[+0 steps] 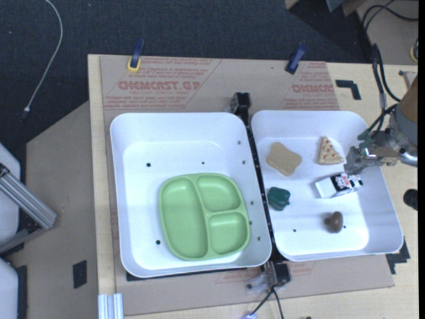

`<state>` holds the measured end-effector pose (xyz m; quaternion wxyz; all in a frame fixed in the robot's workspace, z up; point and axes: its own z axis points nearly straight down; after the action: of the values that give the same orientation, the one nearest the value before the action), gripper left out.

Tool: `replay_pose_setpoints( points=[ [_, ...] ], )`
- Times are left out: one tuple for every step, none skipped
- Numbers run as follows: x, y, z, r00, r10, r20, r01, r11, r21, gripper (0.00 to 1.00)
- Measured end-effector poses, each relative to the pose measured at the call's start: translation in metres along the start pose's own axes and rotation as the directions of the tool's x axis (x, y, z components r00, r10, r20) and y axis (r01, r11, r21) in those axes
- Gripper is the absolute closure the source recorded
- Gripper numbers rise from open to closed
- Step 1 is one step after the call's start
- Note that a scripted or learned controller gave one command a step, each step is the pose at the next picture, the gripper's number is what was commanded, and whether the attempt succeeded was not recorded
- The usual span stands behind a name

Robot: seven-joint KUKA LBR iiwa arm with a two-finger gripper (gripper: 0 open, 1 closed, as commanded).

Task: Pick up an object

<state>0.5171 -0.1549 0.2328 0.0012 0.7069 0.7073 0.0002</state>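
Observation:
The right bin (378,234) holds several small things. A tan bread-shaped piece (284,159) lies at its upper left, and a pizza-slice toy (328,151) at its upper right. In the middle lies a small white and black item (339,185). A dark green piece (278,197) rests by the bin's left wall, and a brown lump (334,222) sits toward the front. My gripper (359,157) hangs at the bin's right side, just right of the pizza slice and above the white and black item. Nothing shows in its grasp.
In the left bin (133,151) a light green divided plate (204,214) lies toward the front. Clamps join the bins at the back (240,102) and front (279,274). Cables hang at the far right (380,72).

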Motion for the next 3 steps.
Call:
replay_pose_setpoints(
  points=[
    [0.000,0.001,-0.001,1.000,0.000,0.000,0.000,1.000,-0.001,1.00],
    [0.042,0.017,0.007,1.000,-0.004,-0.001,0.004,1.000,0.000,1.00],
    [0.090,0.040,-0.001,1.000,-0.002,-0.002,0.002,1.000,0.000,1.00]
  ],
)
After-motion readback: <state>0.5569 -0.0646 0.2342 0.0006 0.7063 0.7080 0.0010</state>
